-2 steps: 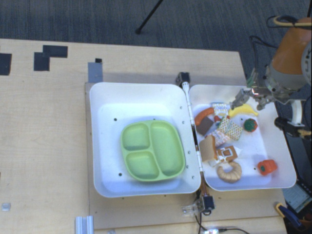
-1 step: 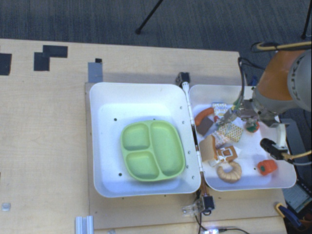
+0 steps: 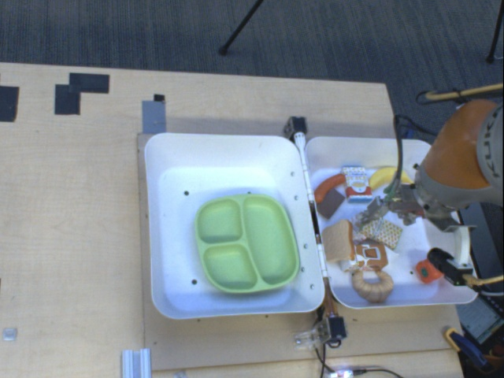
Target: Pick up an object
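The right bin (image 3: 409, 294) holds several toy foods. Among them are a red sausage (image 3: 329, 185), a dark brown block (image 3: 331, 203), a small red and white box (image 3: 357, 181), a yellow banana (image 3: 383, 177), a bread slice (image 3: 339, 242), a waffle piece (image 3: 383, 232), a small printed packet (image 3: 368, 253) and a tan ring-shaped roll (image 3: 372, 284). My gripper (image 3: 372, 213) reaches in from the right. It sits low over the middle of this pile, just above the waffle piece and right of the brown block. I see nothing clearly between its tips.
A green divided plate (image 3: 246, 243) lies in the left bin (image 3: 169, 211). A small orange piece (image 3: 425, 272) rests near the right bin's right wall. The rim between the two bins runs just left of the sausage and bread. Bare wooden bench surrounds both bins.
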